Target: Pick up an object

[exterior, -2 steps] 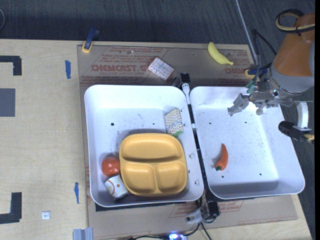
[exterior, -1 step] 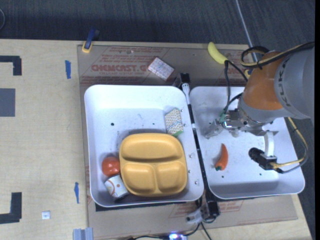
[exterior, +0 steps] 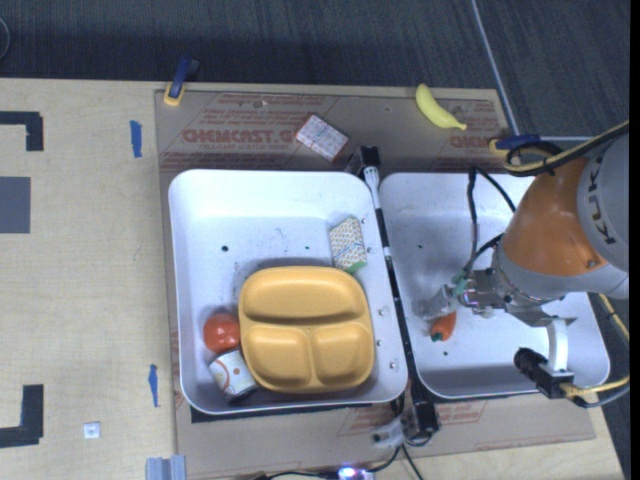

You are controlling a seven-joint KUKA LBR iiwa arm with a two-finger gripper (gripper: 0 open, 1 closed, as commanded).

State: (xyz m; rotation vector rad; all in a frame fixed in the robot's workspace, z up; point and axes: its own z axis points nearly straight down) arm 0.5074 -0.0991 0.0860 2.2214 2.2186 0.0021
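My gripper (exterior: 450, 300) hangs low over the left part of the right bin (exterior: 480, 368), at the end of the grey arm with its orange band (exterior: 545, 233). A small orange, carrot-like object (exterior: 442, 326) lies right under the gripper's tip, touching it or nearly so. Whether it is held is not clear from this angle. In the left bin (exterior: 195, 268) a large yellow compartment tray (exterior: 305, 326) lies beside a red ball (exterior: 220, 331), a small white and orange cup (exterior: 232, 373) and a patterned packet (exterior: 347, 242).
A yellow banana (exterior: 438, 108) and a patterned block (exterior: 320, 136) lie on the cardboard behind the bins. A black divider bar (exterior: 385, 268) runs between the bins. Cables trail around the arm on the right, and blue clamps (exterior: 181, 76) hold the cardboard.
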